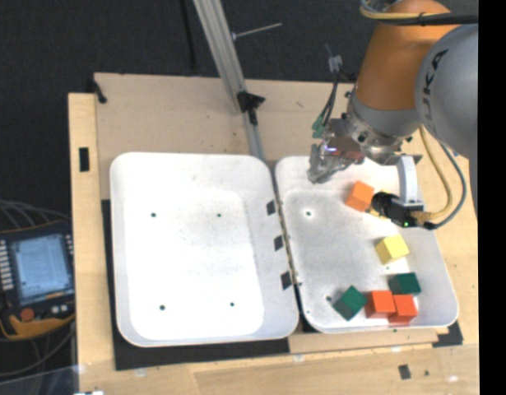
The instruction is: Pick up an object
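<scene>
Right bin (318,245) is carrying the blocks. An orange block (359,196) is lying in the upper part of the bin, tilted on the diagonal, just beside and right of my pincer. A yellow block (392,248) is sitting lower down, toward the right wall. Along the near edge a cluster is bunching up: a green block (349,302) turned on the diagonal, two orange-red blocks (392,304) touching side by side, and a dark green block (405,283) just behind them.

My pincer (322,168) is hanging over the far left corner of the right bin, near the rim, pointing down. It's blurred and dark, so I can't tell how wide it's standing, and I'm not seeing any block in it. My arm (401,64) is reaching in from the right, orange band above the wrist, cables looping beside it.

Left bin (187,245) is lying alongside on the table (170,113).
</scene>
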`<control>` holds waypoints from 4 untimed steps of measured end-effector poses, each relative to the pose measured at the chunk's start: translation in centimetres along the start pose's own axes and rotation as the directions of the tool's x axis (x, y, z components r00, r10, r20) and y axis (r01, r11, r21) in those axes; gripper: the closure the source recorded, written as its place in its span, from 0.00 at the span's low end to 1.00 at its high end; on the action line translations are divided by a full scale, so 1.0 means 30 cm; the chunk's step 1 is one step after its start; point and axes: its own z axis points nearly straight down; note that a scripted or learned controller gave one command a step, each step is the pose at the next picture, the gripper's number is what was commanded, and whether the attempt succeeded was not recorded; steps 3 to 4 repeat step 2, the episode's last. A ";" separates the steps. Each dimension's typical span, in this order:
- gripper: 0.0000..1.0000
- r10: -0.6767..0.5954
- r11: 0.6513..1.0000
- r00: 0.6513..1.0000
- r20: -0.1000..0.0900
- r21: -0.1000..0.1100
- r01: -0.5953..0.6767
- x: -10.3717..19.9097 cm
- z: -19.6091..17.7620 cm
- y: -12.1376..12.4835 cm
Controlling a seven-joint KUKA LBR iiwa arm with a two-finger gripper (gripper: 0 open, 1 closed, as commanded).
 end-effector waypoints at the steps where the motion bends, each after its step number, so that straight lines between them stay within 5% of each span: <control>1: 1.00 0.001 1.000 1.000 0.001 0.004 -0.001 0.181 0.040 0.013; 2: 1.00 0.001 1.000 1.000 0.001 -0.001 -0.001 0.333 0.045 0.017; 4: 1.00 0.001 1.000 1.000 0.001 -0.001 -0.001 0.333 0.045 0.017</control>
